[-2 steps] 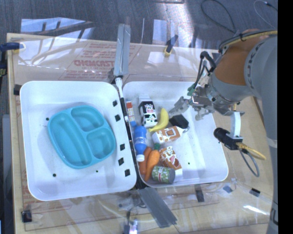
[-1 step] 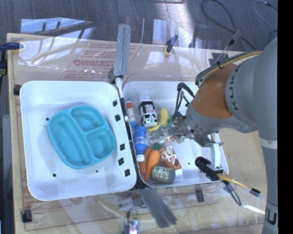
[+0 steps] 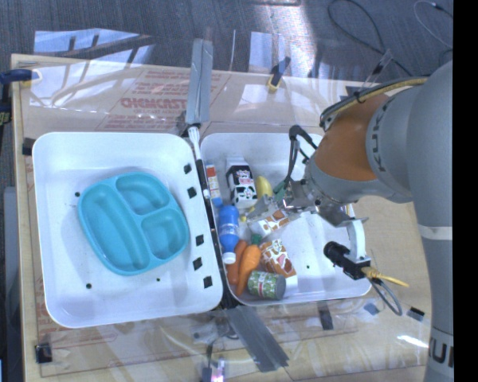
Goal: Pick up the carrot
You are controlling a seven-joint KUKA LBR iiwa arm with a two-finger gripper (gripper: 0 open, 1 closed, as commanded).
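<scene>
the tool (image 3: 283,207) is down low in the right bin (image 3: 334,285), over the pile of toy food. i cannot tell how it is set, wide or narrow, because the wrist hides it. the big grey arm (image 3: 406,134) comes in from the right side and bends down into the bin, with its orange band (image 3: 346,146) just above the wrist.

the carrot (image 3: 249,261) lies in the same bin, near the front left corner. it sits a little below and to the left of the tool, near it, and nothing is gripping it. the carrot is orange and its long side runs up and down the bin, tipped a bit. i cannot tell which end is the thin one.

a green can (image 3: 267,285) lies on its side just under the carrot, touching it. a red and white packet (image 3: 277,255) lies just to the right of the carrot. a blue bottle (image 3: 229,225) lies just above it by the bin's left wall. a little black and white box (image 3: 241,185) and a yellow thing (image 3: 263,188) sit farther back.

the left bin (image 3: 56,285) holds a blue tray (image 3: 135,221) with three parts. both bins sit side by side on the counter (image 3: 88,102).
</scene>
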